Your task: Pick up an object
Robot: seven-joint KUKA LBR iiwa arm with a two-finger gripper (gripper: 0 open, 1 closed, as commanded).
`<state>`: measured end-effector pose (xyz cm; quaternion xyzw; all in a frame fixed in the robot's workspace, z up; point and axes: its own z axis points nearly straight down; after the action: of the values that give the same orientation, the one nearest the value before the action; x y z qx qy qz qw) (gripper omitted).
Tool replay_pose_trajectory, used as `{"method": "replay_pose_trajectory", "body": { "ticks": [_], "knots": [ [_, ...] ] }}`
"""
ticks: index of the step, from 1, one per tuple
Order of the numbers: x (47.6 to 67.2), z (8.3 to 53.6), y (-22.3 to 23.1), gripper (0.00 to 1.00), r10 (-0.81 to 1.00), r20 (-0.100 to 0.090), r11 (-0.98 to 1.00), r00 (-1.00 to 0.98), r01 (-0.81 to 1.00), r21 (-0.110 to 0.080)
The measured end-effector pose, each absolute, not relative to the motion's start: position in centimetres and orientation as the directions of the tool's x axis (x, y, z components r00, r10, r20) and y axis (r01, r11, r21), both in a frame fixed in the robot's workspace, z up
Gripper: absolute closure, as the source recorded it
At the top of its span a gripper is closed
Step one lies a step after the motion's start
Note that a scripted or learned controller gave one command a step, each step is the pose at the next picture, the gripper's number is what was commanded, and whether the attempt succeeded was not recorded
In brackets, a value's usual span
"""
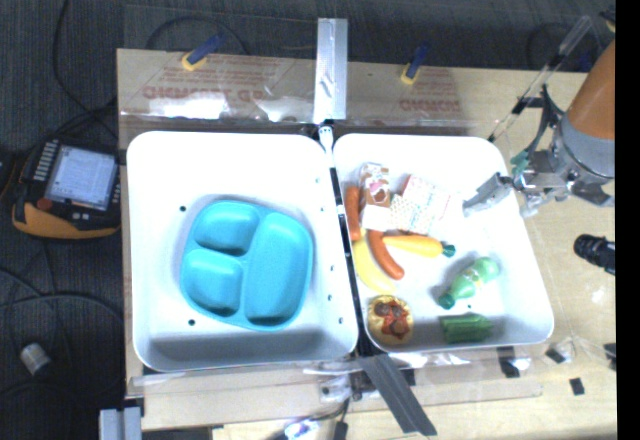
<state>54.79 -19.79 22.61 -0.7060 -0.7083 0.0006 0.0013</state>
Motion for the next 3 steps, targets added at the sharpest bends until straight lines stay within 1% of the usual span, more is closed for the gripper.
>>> {"method": "replay_pose_trajectory", "body": {
  "ticks": [1, 2, 3],
  "knots": [
    [53.1, 9.0, -15.3, 0.00, 0.911, -0.006, 0.411, -0.411, 0.911, 0.008],
    [53.3, 10.0, -15.2, 1.00, 0.912, -0.006, 0.411, -0.411, 0.912, 0.013],
    [55.9, 9.1, -15.5, 1.00, 0.904, -0.003, 0.428, -0.428, 0.904, 0.006]
  ]
}}
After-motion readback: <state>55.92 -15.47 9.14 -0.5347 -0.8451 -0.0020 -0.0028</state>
